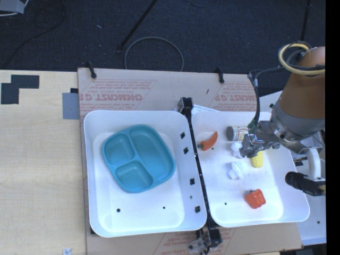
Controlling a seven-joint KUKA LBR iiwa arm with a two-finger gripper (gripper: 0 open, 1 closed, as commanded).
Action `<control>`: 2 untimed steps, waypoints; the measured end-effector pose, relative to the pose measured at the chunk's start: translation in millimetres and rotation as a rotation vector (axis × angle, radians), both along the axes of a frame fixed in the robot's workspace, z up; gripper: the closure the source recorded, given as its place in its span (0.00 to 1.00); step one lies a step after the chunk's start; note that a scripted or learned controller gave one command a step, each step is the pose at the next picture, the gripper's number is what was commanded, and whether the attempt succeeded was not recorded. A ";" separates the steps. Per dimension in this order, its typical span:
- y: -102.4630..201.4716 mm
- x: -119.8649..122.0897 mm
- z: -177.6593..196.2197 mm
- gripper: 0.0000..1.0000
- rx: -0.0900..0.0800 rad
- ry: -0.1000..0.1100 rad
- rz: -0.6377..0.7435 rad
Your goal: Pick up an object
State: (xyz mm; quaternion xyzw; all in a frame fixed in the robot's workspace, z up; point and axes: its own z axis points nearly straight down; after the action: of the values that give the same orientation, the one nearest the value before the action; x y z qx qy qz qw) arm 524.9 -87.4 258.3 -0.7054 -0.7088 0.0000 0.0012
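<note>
Where the arm (303,97) reaches in from the right, its bulk hides the far right corner of the right bin (287,209), and the tool (248,146) at its end is a small dark, glinting cluster low over that bin. Whether the tool is released or clenched cannot be told; its tip blurs into the things beneath it. Just beside it lie a yellow object (257,160), partly covered by the tool, and a small white piece (236,147) touching or nearly touching its tip. A crumpled white object (237,169) sits just below them, hard to separate from the white bin floor. A grey object (230,133) lies near the bin's far side, its shape unclear. An orange carrot-like piece (209,141) rests close to the divider between the bins, and a red-orange object (255,198) lies apart nearer the front. The left bin (95,206) holds a blue sectioned plate (139,157) with three compartments. Both bins sit on cardboard (138,92) on the worktop (37,169).
</note>
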 end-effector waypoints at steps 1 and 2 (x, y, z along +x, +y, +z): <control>42.8 22.1 -7.7 1.00 -0.001 0.001 -0.001; 88.7 35.1 -4.6 1.00 0.000 0.001 -0.001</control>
State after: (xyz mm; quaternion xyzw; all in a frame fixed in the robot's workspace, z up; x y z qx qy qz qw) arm 560.0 1.4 253.7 -0.7058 -0.7084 0.0003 0.0013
